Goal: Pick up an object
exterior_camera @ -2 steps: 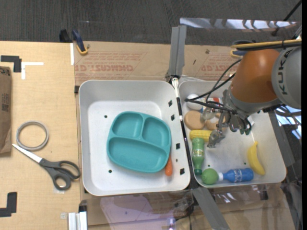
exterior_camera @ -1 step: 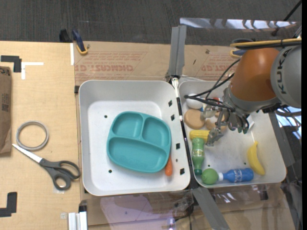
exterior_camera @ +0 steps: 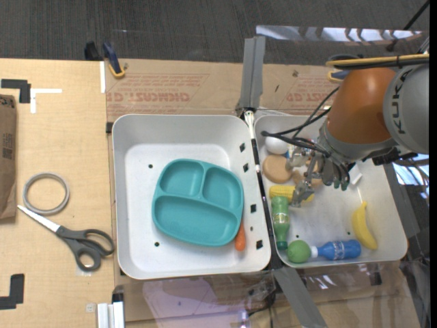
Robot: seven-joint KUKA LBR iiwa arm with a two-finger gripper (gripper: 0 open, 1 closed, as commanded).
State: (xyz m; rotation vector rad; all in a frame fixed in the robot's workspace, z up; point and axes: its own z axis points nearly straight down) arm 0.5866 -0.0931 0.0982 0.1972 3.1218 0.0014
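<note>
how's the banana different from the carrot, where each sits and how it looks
The banana is yellow and curved; the carrot is orange and straight. The banana lies in the right bin, near its right wall; the carrot lies in the left bin, against the teal tray. The banana looks bigger. Both lie flat, untouched by the gripper.

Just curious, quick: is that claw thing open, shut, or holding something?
Gripper: over the right bin; open or shut cannot be told.

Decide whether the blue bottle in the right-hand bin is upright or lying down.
Lying down: the blue bottle rests on its side along the right bin floor, near the front wall.
</note>
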